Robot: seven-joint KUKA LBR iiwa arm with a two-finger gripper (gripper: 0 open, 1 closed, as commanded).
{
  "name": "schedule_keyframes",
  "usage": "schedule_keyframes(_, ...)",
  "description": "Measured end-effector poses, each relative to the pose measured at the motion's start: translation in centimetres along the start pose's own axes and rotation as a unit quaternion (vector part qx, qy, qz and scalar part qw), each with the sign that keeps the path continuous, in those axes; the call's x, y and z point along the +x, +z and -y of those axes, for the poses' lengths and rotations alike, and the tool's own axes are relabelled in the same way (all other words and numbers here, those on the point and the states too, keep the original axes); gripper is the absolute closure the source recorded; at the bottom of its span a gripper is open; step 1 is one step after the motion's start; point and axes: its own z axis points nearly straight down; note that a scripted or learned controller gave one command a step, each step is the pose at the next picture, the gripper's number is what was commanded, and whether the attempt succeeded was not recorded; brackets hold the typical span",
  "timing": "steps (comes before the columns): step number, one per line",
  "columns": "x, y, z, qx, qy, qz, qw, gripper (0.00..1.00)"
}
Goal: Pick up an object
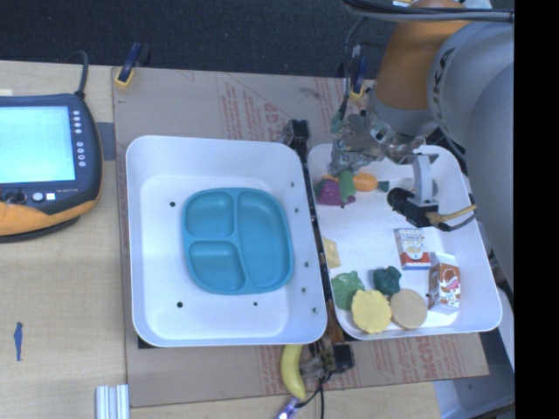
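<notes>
End effector [348, 166] is down in the far corner of the right bin [476, 317], right over the purple toy [330, 192] and orange piece [364, 182]; honestly can't tell its state. They're crowded, so it might nudge both and grab nothing.

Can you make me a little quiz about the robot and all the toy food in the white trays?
1. True or false: the blue divided plate lies in the right bin.
2. Which thing is nearest the gripper? A) the yellow round piece B) the purple toy C) the banana
3. Fill in: the banana lies ____ the bins, on the cardboard.

Key: 1. False, it lies in the left bin. 2. B. 3. outside.
</notes>
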Motion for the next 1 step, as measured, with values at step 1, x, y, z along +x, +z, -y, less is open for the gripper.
schedule_keyframes(1,1.74,-1.45,4.54,0.002,0.0,0.001,1.0,1.0)
